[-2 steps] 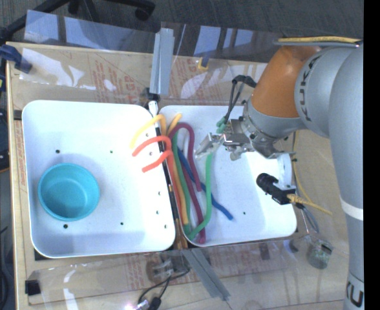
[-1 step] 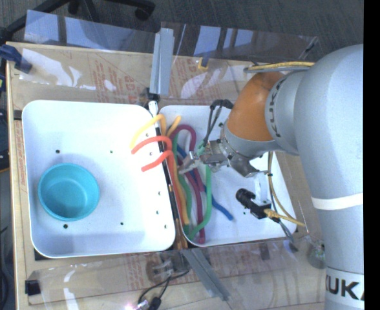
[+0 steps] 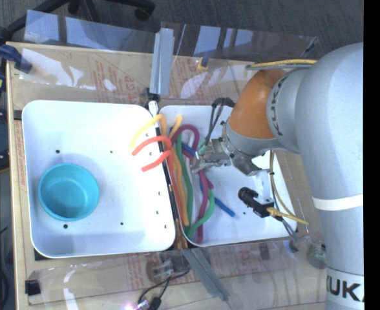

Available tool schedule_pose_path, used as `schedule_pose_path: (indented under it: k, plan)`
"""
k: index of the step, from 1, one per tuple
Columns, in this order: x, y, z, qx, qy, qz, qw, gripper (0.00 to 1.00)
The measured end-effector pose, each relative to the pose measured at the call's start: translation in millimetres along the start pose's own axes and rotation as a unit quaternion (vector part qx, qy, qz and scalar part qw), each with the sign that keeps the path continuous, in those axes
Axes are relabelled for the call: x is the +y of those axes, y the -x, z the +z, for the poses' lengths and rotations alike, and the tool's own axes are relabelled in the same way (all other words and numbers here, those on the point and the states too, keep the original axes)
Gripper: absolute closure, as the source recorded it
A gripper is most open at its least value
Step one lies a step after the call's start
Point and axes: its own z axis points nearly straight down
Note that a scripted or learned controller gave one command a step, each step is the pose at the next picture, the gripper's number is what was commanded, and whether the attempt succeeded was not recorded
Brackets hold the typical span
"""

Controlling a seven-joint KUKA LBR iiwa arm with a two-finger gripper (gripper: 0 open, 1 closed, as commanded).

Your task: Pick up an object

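Note:
A bundle of bendy coloured strands lies along the left side of the right bin (image 3: 242, 234). Within it are a green strand (image 3: 185, 192), a purple one (image 3: 207, 202) and a maroon loop (image 3: 191, 133). A yellow strand (image 3: 143, 132) and an orange-red strand (image 3: 158, 155) reach over the divider into the left bin (image 3: 80, 118). My gripper (image 3: 201, 159) hangs low over the upper part of the bundle, close to the green and purple strands. The arm's orange band (image 3: 254, 115) is just behind it. I see nothing clearly held.
A light-blue bowl (image 3: 68, 191) stands in the lower left of the left bin. A short blue stick (image 3: 224, 207) lies on the right bin's floor beside the purple strand. The bulky grey arm (image 3: 332, 141) covers the right bin's right side.

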Motion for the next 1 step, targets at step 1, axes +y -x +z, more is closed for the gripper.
schedule_pose_path:
  k: [1]
  plan:
    - [71.1, 12.4, -96.8, 0.002, -0.001, -0.073, 0.9974, 1.0]
